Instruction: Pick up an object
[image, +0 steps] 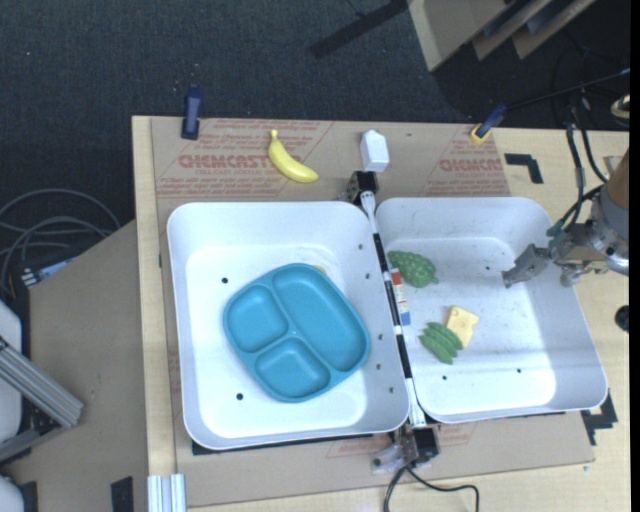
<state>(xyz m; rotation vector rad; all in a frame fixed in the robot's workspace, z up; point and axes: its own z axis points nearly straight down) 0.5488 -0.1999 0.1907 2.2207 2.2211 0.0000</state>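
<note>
In the right bin (560, 385), a green leafy toy (413, 268) lies near the left wall. A yellow wedge (461, 323) and a small green vegetable (440, 341) lie touching each other toward the middle. My gripper (545, 272) hangs over the bin's upper right part, well to the right of these items. Its two fingers stand apart, open, and hold nothing.
The left bin (195, 260) holds a blue divided plate (293, 330). A toy banana (290, 160) and a small white block (374, 150) lie on the bench behind the bins. Cables run along the right side near the arm.
</note>
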